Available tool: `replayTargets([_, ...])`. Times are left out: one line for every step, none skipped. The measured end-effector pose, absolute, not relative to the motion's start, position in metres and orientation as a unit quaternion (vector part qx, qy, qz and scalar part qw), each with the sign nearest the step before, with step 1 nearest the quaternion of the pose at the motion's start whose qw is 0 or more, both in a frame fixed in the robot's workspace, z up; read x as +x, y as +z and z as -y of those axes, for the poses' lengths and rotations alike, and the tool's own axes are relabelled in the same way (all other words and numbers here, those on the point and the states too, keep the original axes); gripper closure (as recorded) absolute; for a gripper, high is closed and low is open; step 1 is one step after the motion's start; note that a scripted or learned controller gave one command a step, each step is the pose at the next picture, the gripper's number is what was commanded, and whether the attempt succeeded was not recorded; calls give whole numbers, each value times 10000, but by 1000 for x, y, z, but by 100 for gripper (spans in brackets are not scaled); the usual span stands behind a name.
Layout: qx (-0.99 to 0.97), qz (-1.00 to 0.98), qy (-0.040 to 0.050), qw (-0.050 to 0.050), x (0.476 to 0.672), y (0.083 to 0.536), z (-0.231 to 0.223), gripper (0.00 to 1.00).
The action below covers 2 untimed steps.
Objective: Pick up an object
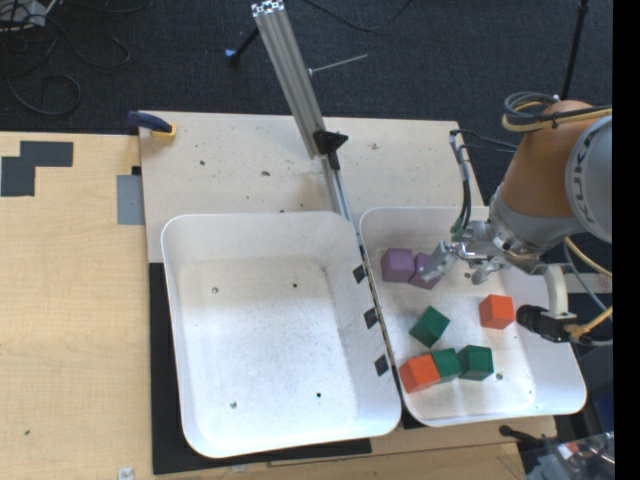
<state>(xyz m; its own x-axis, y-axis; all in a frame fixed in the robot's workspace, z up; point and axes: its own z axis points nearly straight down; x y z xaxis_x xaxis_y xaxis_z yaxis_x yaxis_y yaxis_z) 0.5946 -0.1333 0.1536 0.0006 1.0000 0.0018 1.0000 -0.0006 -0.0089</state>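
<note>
Camera view from above, and the grey arm (560, 183) with its orange band reaches in from the right, over the right-hand bin (560, 393). Its pincer (447, 259) is low by the bin's upper left part, right against two purple blocks: one purple block (398, 264) sits square and flat, and a second purple block (428, 271) sits tilted just beside it, touching the pincer's tip. Whether the pincer is clenched or released, I cannot tell; the fingers are too small and cluttered to read. Neither purple block has a clear long axis; both look like stubby cubes. Further down the same bin, a dark green block (431, 325) lies turned like a diamond, an orange block (496, 311) sits to its right, and along the lower part an orange block (420, 372), a green block (446, 364) and another green block (476, 362) huddle in a row, touching. No writing is legible on any block. The left bin (200, 258) sits alongside on the tabletop (240, 163).
</note>
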Motion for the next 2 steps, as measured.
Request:
replayTargets([-7078,7064,8,13,595,91,133,0])
replayTargets([-7101,7041,11,18,595,103,135,100])
